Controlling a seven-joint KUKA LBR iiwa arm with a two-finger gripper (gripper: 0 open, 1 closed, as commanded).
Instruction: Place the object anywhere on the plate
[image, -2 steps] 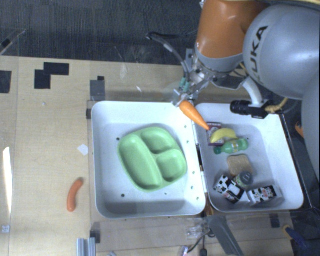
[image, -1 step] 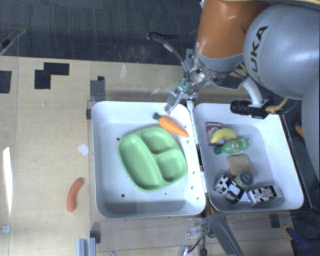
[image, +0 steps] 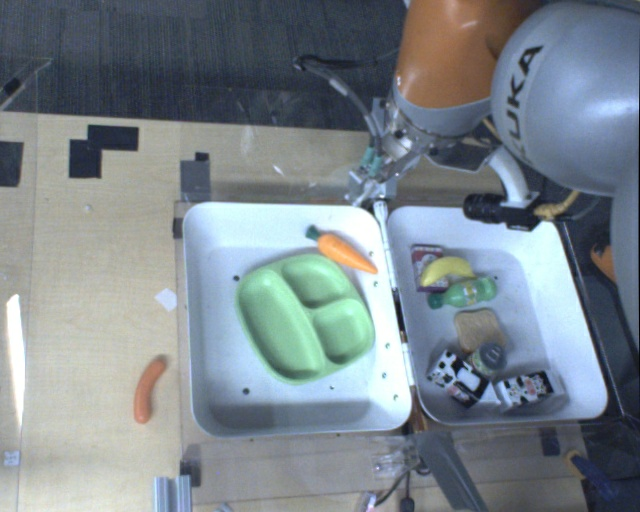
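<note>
Two white bins sit side by side on the worktop (image: 90, 330). At the gripper (image: 378, 172), above the far rim where the bins meet, I cannot tell how its parts stand. A carrot (image: 345, 251) lies in the left bin (image: 205, 300), touching the far right edge of the green plate (image: 303, 318) (three compartments). Bare floor rings the plate; the right bin (image: 575, 330) is crowded with small items.

Cut off by the top and right edges: arm (image: 540, 80). Too small and blurred to read: gripper (image: 375, 180) fingers, small items (image: 490, 380) in right bin (image: 575, 300).
</note>
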